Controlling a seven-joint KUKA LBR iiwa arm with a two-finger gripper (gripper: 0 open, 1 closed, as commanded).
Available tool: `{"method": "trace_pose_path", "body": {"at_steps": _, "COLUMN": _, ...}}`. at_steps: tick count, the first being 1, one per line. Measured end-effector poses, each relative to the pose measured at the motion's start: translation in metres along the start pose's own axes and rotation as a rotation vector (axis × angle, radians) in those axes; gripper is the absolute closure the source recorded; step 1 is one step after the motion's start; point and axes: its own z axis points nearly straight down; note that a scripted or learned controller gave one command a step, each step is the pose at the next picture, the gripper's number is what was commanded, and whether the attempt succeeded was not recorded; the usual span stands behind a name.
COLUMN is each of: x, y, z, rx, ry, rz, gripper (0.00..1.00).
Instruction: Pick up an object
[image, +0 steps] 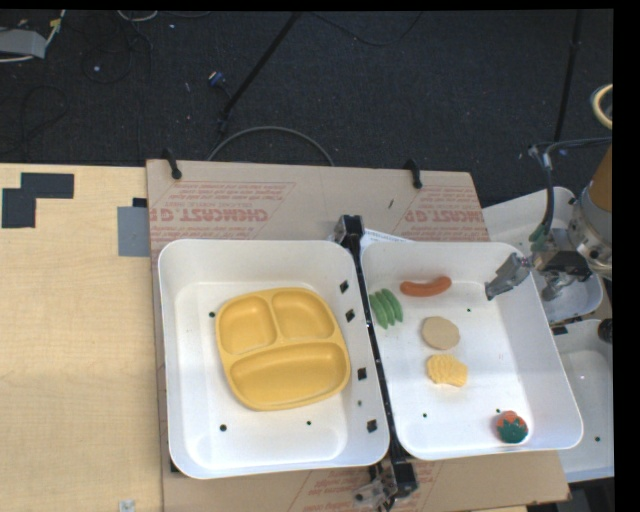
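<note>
Toy foods lie loose in the right bin (560, 395), the sausage (426, 287) nearest the jaws (507, 277), whose opening I cannot tell; it looks light, stiff and slick, best gripped across its narrow middle.

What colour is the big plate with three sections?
Yellow: the divided plastic plate in the left white bin, camera view.
</note>
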Motion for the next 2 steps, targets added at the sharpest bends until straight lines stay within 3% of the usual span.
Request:
{"method": "trace_pose_path", "body": {"at_steps": 1, "x": 0.0, "y": 0.002, "z": -0.005, "rx": -0.01, "ry": -0.002, "rz": -0.002, "gripper": 0.0}}
{"method": "trace_pose_path", "body": {"at_steps": 2, "x": 0.008, "y": 0.0, "z": 0.041, "rx": -0.004, "ry": 0.0, "rz": -0.001, "gripper": 0.0}}
